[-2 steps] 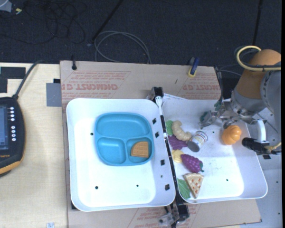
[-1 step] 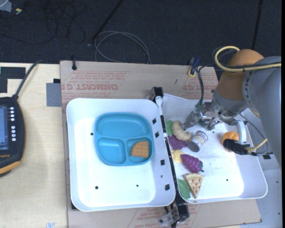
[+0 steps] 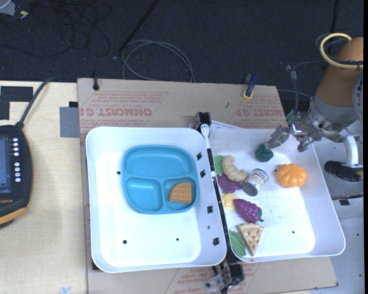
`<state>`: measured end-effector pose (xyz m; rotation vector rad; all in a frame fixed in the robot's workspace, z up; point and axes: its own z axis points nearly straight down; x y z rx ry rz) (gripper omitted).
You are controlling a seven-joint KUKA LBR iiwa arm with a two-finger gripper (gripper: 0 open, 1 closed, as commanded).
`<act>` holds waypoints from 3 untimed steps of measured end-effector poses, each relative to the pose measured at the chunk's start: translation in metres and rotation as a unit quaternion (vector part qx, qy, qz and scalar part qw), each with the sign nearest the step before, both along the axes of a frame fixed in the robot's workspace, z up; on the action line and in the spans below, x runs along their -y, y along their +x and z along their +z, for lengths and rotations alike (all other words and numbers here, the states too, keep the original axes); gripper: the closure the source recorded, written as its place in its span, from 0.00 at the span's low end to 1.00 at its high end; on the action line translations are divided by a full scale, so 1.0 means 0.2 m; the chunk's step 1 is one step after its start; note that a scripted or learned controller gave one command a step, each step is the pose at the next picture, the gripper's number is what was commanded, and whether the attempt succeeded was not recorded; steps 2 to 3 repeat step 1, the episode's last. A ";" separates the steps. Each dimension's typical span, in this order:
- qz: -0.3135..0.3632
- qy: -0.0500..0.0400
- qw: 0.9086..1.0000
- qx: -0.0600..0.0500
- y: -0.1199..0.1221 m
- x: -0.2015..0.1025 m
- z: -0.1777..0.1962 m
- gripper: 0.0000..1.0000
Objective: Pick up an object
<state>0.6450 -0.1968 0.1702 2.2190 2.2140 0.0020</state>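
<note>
The arm reaches in from the right, and its pincer (image 3: 281, 137) hangs over the far part of the right bin (image 3: 322, 225), just above a small dark green piece (image 3: 264, 154). One finger slants down toward that piece and seems to touch or nearly touch it; whether the pincer is apart or together I cannot tell, and nothing shows clamped between its fingers. The other things in this bin lie near its left wall: a beige peanut-like piece (image 3: 233, 168), a small can (image 3: 257, 178), purple grapes (image 3: 248, 210) and a pizza slice (image 3: 251, 236) at the near end, with an orange pumpkin (image 3: 291, 175) further right, just near of the pincer. The left bin (image 3: 104, 225) holds a blue tray (image 3: 153, 176) with a waffle (image 3: 181, 193) in its right compartment. The step looks like the approach, or the start of a grasp on the green piece, so the pick seems not yet done. The next move would call for the fingers to straddle the piece squarely, close on it and lift straight up; the piece is small and low, so it could slip or be nudged aside.
</note>
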 end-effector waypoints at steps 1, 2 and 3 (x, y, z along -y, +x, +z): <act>0.002 0.003 1.000 -0.007 -0.01 -0.23 -0.44 0.00; 0.002 0.003 1.000 -0.007 -0.01 -0.23 -0.44 0.00; 0.002 0.003 1.000 -0.007 -0.01 -0.23 -0.44 0.00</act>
